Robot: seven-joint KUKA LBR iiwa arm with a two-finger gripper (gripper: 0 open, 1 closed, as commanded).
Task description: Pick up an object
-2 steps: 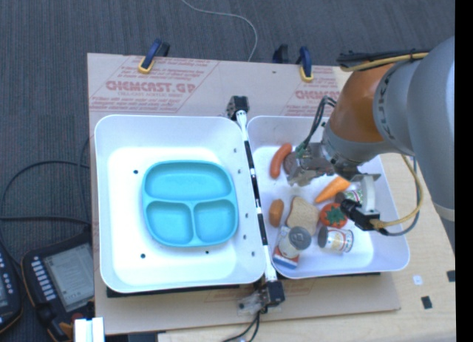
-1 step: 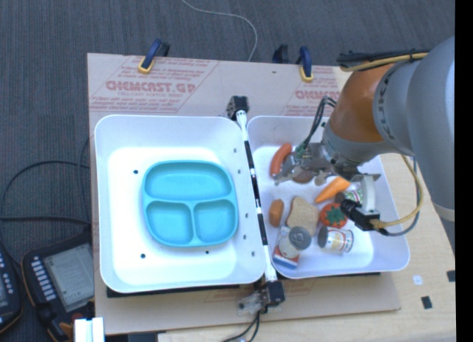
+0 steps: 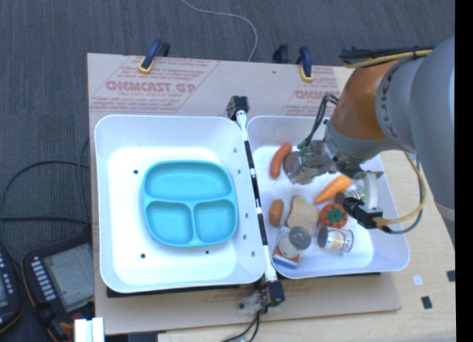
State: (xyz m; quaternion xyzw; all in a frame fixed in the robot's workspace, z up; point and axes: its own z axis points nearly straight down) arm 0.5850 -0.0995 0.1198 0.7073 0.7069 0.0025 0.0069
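Observation:
In the right bin my gripper hangs low, just right of a reddish sausage and left of an orange carrot. Below it lie a slice of bread, a small orange piece and a red fruit with a green top. Two cans lie near the front wall, one with a red and white label and one with a yellow label. The grey wrist hides what is directly under the gripper.
The left bin holds a light blue divided plate. A ridge separates the two bins. The arm covers the right bin's back right corner. A cable loops along the right bin's right side.

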